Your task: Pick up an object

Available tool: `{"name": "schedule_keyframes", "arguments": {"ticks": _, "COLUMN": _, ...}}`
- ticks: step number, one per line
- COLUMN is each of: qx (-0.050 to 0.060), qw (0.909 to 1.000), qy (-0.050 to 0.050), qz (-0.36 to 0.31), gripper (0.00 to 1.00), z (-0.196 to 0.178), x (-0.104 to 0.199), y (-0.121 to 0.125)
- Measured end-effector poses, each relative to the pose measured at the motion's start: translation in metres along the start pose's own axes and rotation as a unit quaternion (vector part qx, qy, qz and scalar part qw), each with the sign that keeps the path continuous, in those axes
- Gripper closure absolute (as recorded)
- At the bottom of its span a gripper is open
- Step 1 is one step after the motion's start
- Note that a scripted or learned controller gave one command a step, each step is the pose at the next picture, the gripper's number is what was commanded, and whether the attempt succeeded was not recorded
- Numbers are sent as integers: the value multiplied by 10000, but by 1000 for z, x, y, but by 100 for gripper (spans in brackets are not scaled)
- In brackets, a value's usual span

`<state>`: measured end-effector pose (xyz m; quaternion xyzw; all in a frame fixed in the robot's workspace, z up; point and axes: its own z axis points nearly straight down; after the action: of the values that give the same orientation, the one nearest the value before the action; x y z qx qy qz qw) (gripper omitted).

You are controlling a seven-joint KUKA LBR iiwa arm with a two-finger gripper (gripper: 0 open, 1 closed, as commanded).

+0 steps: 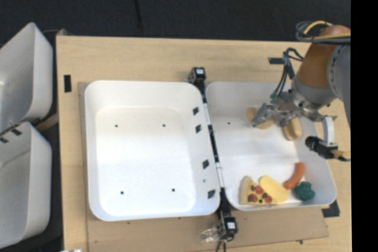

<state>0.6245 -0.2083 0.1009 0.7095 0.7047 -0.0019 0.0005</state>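
Here the grey two-finger hand [273,115] hangs at right of frame, tan bread-like pieces [291,128] just beside it; its grip I cannot tell

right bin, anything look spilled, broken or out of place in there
Nothing stands out. In the right bin the pizza slice, yellow wedge, orange sausage and green piece lie whole near the front corner; tan pieces sit under the gripper.
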Motion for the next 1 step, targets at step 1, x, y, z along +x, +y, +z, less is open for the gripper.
{"name": "schedule_keyframes", "arguments": {"ticks": 1, "qx": 18, "qw": 10000, "qy": 4, "qz": -57, "gripper": 0, "z": -1, "x": 40, "y": 65}}
